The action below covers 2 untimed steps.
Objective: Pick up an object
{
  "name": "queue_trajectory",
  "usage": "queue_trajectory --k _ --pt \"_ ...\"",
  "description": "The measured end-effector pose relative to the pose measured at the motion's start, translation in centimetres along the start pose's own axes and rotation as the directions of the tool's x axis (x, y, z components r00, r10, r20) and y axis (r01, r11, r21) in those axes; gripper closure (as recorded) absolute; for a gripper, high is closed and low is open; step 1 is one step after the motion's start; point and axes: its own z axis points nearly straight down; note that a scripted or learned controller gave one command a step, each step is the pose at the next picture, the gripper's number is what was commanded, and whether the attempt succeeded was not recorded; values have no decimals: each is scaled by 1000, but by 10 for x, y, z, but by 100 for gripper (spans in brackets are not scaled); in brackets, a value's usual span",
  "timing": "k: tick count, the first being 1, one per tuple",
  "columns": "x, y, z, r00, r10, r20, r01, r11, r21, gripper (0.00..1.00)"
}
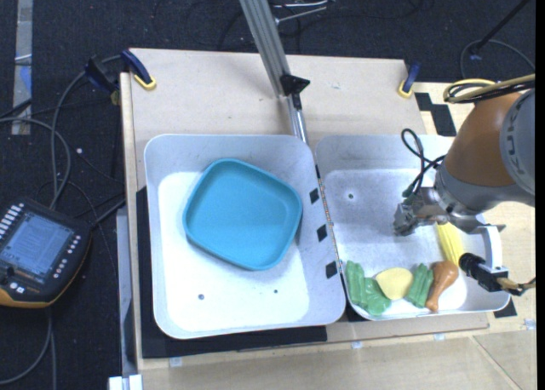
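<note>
My gripper (407, 218) hangs low over the right bin (358, 201), near its middle right, below the orange band of the arm. Just to its right lies a yellow corn cob (449, 243). Along the bin's front edge sit a green toy vegetable (364, 288), a pale yellow piece (393, 282), a second green piece (419, 283) and a brown drumstick (440, 282). Nothing shows between the gripper and the bin floor.
The left bin (170, 295) holds a blue square plate (243, 213). A metal pole (266, 31) slants in from the top toward the seam between the bins. Cables and a teach pendant (38, 252) lie off the bench to the left.
</note>
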Motion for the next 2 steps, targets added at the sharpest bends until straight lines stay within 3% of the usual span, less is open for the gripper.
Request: queue_trajectory --k 2 --pt "7 9 -98 1000 -1 1 1 1000 -3 100"
